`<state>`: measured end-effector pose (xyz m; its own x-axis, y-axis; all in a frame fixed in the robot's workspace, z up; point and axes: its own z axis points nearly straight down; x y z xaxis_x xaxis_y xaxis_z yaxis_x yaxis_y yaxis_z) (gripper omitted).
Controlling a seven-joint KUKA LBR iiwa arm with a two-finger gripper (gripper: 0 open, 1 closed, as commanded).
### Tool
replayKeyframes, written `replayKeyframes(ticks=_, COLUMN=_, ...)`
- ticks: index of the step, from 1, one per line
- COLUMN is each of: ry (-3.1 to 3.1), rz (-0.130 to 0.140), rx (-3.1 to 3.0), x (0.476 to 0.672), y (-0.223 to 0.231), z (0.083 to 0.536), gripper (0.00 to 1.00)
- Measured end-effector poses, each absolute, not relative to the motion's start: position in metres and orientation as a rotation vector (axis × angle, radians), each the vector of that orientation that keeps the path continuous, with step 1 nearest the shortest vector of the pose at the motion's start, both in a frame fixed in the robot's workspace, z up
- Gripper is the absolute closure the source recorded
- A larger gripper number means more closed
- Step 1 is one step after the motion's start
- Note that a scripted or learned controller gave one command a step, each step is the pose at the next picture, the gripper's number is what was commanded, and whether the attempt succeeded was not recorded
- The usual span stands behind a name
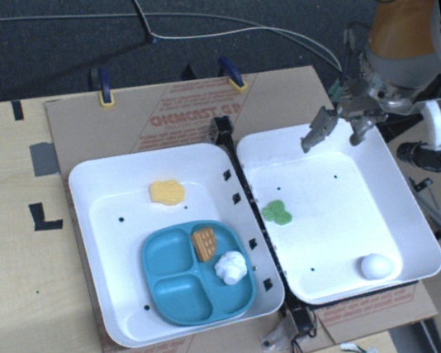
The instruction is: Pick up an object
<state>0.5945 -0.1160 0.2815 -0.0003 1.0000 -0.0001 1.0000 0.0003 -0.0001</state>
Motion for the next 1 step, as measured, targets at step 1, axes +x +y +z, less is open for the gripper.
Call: replayKeyframes(ticks=1, ry=-2.220, rz=0.004, rx=-2.218, x=0.5410, y=-0.0923, z=0.2420, gripper=0.00)
